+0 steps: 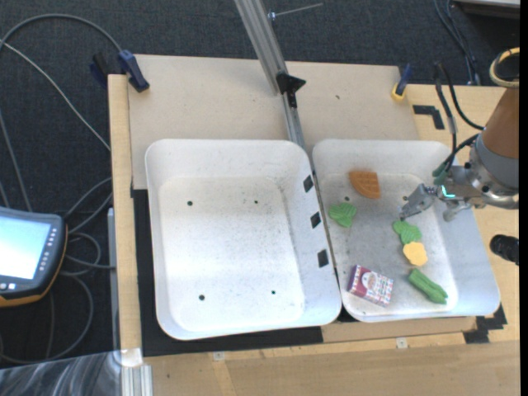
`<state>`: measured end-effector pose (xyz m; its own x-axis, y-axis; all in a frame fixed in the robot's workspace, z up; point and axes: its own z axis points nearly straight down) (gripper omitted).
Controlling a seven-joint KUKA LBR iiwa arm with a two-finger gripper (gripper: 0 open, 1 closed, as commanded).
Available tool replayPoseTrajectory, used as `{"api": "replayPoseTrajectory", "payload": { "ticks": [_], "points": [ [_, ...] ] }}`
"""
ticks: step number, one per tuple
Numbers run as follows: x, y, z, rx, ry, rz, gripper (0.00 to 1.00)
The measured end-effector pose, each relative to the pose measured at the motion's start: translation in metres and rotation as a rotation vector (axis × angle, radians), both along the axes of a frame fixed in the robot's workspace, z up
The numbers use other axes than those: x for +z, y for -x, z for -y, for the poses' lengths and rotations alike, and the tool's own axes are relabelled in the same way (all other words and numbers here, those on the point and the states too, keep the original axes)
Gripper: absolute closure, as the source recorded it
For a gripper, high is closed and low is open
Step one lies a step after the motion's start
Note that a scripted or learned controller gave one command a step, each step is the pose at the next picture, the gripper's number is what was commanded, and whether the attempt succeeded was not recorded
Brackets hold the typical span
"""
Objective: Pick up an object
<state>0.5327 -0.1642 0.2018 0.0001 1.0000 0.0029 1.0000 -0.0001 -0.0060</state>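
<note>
Pincer: my pincer (419, 202) hangs spread and gripping nothing, just above the green-and-yellow toy (410, 242).
Risk: I judge the toy's rounded top could slide off one finger.
Right bin (474, 246): that toy, orange piece (365, 182), green leaf (342, 214), green pod (427, 285), small packet (370, 284).

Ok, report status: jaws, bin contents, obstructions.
Gripper over right bin, jaws holding nothing visible. Orange piece, green pieces, yellow piece, small packet all lying in bin. Nearest: green piece just below gripper, unobstructed.
</note>
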Motion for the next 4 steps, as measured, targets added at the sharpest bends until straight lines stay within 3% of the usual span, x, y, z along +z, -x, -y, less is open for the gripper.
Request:
{"api": "replayPoseTrajectory", "payload": {
  "ticks": [1,3,4],
  "points": [
    [0.002,-0.001,0.0,0.001,0.001,0.005,0.0],
    [-0.106,-0.003,0.008,0.0,0.0,-0.002,0.0],
    [-0.091,-0.005,0.008,0.001,0.001,0.007,1.0]
  ]
}}
